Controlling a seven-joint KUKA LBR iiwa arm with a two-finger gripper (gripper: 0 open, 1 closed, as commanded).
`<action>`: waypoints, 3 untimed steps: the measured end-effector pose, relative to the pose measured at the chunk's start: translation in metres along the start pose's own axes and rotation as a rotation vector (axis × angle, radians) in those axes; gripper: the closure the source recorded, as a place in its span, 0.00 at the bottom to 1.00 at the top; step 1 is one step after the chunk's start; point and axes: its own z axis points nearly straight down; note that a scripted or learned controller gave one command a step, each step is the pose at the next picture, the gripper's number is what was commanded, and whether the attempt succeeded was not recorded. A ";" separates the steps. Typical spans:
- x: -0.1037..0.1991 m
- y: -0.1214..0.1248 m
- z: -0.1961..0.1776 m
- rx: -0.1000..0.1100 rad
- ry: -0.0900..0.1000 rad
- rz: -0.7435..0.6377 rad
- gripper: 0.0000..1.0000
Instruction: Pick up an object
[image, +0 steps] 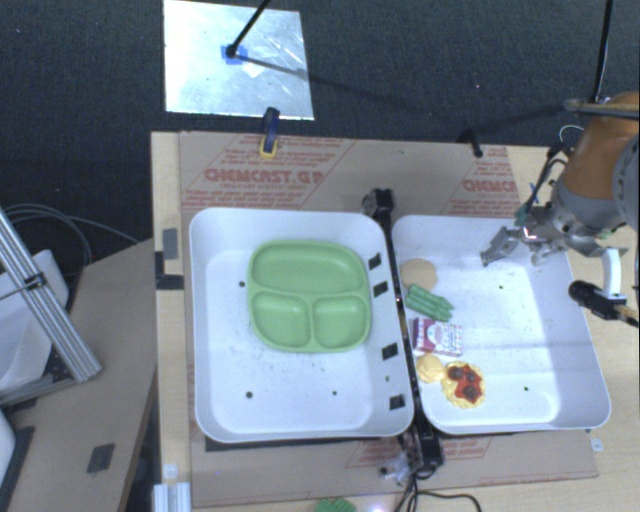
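Along the left side of the right bin (560, 400) lie a round tan cookie (418, 272), a green toy vegetable (428, 300), a purple and white packet (438, 337), a small yellow piece (429, 368) and a yellow slice with red topping (465, 385). My gripper (520, 248) hangs over the bin's far right part, well to the right of the cookie. It is open, its fingers spread with nothing between them.
The left bin (225, 400) holds a green divided plate (308, 296). A black divider with clips (395, 300) runs between the two bins. A shiny sheet (238, 60) lies beyond the bench. The right bin's middle and near right floor is bare white.
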 end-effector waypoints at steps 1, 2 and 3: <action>0.030 -0.093 -0.006 0.011 0.006 -0.001 0.00; 0.040 -0.082 -0.022 0.002 0.004 -0.007 0.00; 0.082 -0.157 -0.046 0.008 0.006 -0.003 0.00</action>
